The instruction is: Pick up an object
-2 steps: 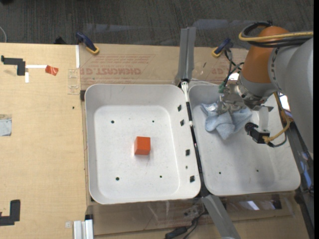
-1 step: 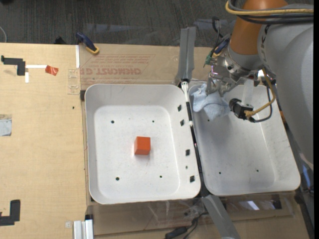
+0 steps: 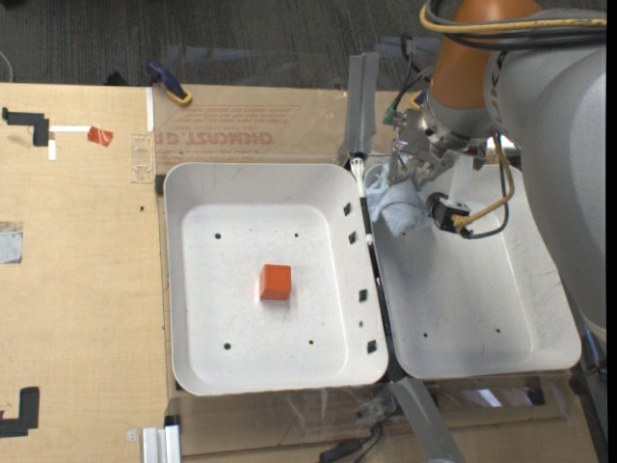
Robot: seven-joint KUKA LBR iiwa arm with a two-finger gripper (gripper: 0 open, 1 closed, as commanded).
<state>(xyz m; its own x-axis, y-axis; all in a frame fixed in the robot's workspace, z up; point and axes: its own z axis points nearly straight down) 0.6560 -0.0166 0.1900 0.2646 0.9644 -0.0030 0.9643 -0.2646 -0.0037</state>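
Camera view: fixed, looking down at a slant on two shallow white bins set side by side on a tan tabletop (image 3: 67, 287).
Far left: small black brackets and a bit of red-orange material (image 3: 99, 136) lie on the tabletop in the upper left of the frame; a blue and yellow clamp (image 3: 167, 82) sits at the board's top edge.
Left bin (image 3: 193, 355): holds one orange-red block (image 3: 276, 282), lying flat near the middle of the bin floor, well apart from every wall and from the arm.
Divider: the two bins meet along a dark strip with small black clips, running down the centre of the frame.
Right bin (image 3: 501, 345): a pale, crumpled grey-white object (image 3: 400, 208) rests in its upper left corner, close against the divider.
Gripper (image 3: 416, 167): low over the upper left corner of the right bin, just above or touching the pale object; whether it is apart, together or clamped on anything cannot be told, because the wrist and cabling cover it.
Arm (image 3: 569, 143): grey, with an orange band (image 3: 482, 46), entering from the upper right and cut off by the frame edge.
Hard to make out: what the pale object is.
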